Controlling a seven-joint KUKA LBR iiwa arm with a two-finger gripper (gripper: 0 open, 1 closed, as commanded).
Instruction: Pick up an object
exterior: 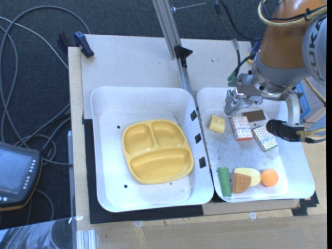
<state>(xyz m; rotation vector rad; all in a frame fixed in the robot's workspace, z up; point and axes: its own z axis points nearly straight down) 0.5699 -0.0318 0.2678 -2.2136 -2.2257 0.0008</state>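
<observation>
Camera view | gripper (234, 107) over right bin (306, 175), grip unreadable | poised by cheese (217, 124), likely lining up a pick

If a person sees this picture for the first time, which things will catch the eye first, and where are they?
The yellow tray with three compartments stands out, lying in the middle of the left bin. Next comes the arm's orange band at upper right, with the gripper over the far part of the right bin. Along that bin's near edge lies a row of small food toys, ending in an orange ball.
</observation>
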